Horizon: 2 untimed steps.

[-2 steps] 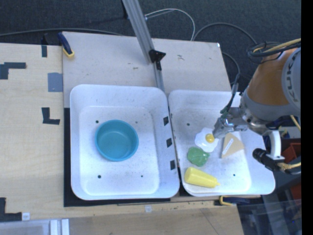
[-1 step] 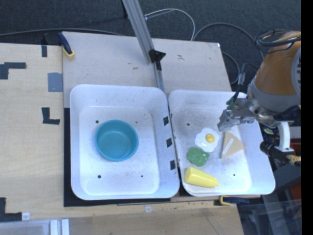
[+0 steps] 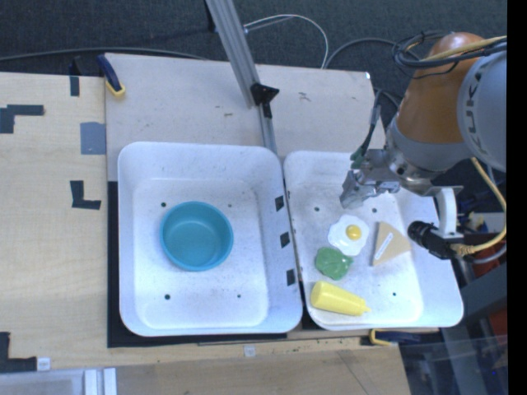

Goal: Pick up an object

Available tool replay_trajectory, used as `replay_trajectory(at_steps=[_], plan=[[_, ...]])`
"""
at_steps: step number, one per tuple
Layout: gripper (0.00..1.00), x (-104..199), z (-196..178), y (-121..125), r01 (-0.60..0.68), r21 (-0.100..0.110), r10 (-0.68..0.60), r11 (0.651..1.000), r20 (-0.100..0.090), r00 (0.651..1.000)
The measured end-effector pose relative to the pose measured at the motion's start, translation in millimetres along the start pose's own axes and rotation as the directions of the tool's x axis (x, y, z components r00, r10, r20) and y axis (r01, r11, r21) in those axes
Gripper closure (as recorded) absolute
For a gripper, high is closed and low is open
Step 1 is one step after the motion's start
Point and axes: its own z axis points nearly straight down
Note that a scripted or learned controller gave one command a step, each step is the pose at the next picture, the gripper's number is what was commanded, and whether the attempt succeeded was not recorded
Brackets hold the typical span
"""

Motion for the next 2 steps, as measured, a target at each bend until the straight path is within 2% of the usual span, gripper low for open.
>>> replay_trajectory(at_steps=[1, 2], plan=[[1.0, 43, 2, 32, -0.001, 0.001, 0.001, 1.0, 0.0, 1.0], [1.0, 89, 17, 51, -0.001, 0.002, 0.001, 1.0, 0.001, 1.0]])
